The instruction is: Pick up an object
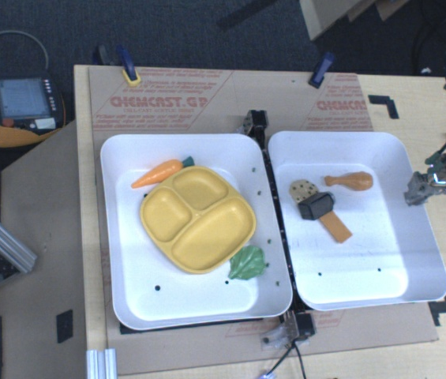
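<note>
Looking down on the bench, I find the left bin (120,235) nearest the bottom edge holding a green leaf toy (247,263) against the lower right side of a yellow divided plate (197,219). That plate has three compartments, all bare. Beyond it, an orange carrot (157,173) lies touching the plate's upper left rim.

In the right bin (365,279), a brush with a black head and tan handle (324,214) lies tilted, its head just beside a small tan perforated disc (302,189). Farther up, a tan drumstick (350,181) rests near the disc.

My pincer (430,181) sits outside the right bin's right wall, apart from every object; whether it is open or closed I cannot tell.
</note>
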Action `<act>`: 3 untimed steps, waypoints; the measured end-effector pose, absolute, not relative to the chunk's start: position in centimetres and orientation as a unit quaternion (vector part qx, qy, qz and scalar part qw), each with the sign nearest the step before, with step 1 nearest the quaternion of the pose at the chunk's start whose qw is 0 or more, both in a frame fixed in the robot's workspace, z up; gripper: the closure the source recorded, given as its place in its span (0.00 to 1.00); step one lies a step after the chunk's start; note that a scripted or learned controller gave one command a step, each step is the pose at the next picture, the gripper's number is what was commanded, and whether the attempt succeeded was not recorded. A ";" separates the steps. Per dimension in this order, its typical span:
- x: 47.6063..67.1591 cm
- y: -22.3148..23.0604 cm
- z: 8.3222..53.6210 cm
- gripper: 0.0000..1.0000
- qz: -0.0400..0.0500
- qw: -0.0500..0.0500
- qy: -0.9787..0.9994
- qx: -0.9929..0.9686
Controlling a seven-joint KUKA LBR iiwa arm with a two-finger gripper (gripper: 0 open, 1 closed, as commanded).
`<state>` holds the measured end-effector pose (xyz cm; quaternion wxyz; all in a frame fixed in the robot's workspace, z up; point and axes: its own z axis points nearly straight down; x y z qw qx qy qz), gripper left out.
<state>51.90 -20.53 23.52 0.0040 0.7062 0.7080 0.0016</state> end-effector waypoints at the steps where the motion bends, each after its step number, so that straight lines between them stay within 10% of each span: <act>1: 53.7 -15.5 22.3 1.00 0.000 -0.001 0.709 0.705; 3: 57.8 -4.8 20.5 1.00 0.001 0.000 0.709 0.705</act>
